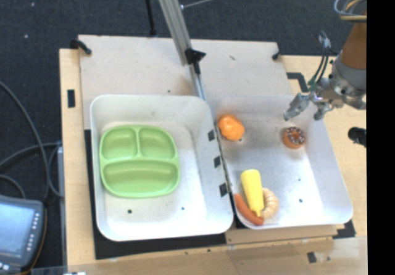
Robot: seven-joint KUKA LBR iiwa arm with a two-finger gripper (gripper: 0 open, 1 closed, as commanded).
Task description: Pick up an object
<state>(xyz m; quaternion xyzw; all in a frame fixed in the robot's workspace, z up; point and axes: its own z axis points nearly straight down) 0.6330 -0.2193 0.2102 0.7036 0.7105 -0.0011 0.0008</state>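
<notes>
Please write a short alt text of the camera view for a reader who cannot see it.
The robot's hand hangs above the upper right part of the right bin, near a brown donut. That bin also holds an orange fruit and, at its front edge, a yellow piece among other toy foods. The left bin holds a green divided plate.

The right bin (321,169) has open floor through its middle and along its right edge. Obstacles sit at its margins: an orange fruit (231,127) near the far left corner, a brown donut (294,137) toward the far right, just below the gripper (307,107), and a yellow corn cob (252,188) piled with a hot dog (248,209) at the near left corner. In the left bin (203,163), a green divided plate (139,161) fills the left and centre, leaving bare floor along the right and near edges. A slanted metal pole (176,18) rises over the far edge between the bins.
</notes>
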